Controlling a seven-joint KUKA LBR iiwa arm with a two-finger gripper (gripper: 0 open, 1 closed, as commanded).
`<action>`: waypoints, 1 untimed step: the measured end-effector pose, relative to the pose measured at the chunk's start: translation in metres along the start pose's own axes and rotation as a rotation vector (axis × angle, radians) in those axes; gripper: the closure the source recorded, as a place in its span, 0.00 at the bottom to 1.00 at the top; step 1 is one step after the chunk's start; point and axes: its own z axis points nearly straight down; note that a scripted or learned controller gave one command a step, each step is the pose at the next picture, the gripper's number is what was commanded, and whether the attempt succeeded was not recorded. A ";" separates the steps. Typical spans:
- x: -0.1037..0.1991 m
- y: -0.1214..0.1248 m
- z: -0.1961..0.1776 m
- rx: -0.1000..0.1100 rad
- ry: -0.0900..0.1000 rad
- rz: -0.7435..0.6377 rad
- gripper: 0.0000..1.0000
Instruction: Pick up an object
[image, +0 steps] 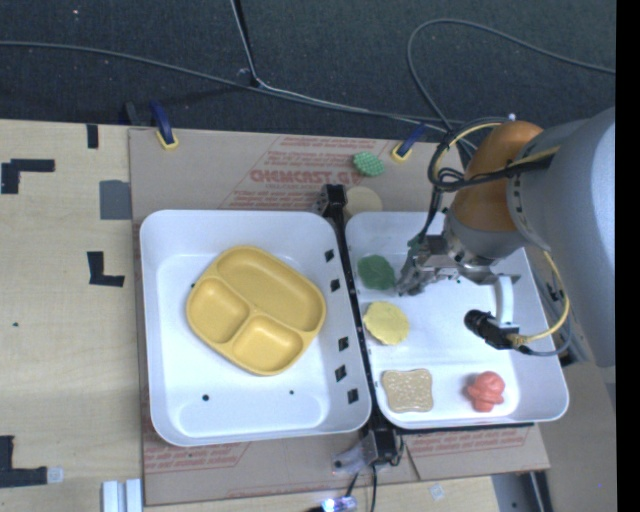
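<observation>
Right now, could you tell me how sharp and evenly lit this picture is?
Camera view: soft overall, and small details are fuzzy; the white bins look bright and slightly washed out; the yellow tray casts a faint shadow; the pincer is blurred against the bin, beside the green piece.

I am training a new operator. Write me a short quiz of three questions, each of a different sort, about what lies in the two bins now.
1. True or false: the yellow plastic divided tray lies in the left white bin.
2. Which item lies nearest the gripper? A) the red lumpy toy B) the dark green round piece C) the tan square waffle-like piece
3. Fill in: the pale yellow round piece lies in the ____ white bin.

Key: 1 true; 2 B; 3 right.
</observation>
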 end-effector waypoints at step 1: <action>-0.006 -0.007 -0.054 -0.001 0.002 0.002 1.00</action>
